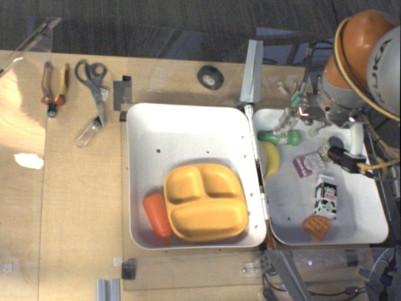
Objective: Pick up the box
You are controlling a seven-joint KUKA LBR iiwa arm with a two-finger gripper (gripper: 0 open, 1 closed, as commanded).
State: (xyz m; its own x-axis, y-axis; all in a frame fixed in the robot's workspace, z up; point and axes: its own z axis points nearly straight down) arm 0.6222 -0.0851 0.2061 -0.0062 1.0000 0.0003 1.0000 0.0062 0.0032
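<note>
Box [326, 199], a small white carton with black cow-like patches, lies in the right bin [369, 231], well below and a little right of the end effector [294, 115], which hangs over that bin's upper-left corner; whether it is spread or pressed together I cannot tell.

Risk, as I judge it: the carton is crowded. A waffle-like brown piece [317, 226] sits just beyond it, farther from the end effector, and a purple-and-white packet [309, 164] lies between the two. A descent slightly off could nudge the packet or pinch it instead. The carton lies flat, so a closing grip may slide over it.

Almost under the end effector sit a green toy [280, 137] and a banana [271, 158].

Left bin [188, 115], farther off to the lower left, holds a yellow divided tray [205, 201] with an orange carrot-like piece [156, 216] touching its side.
</note>
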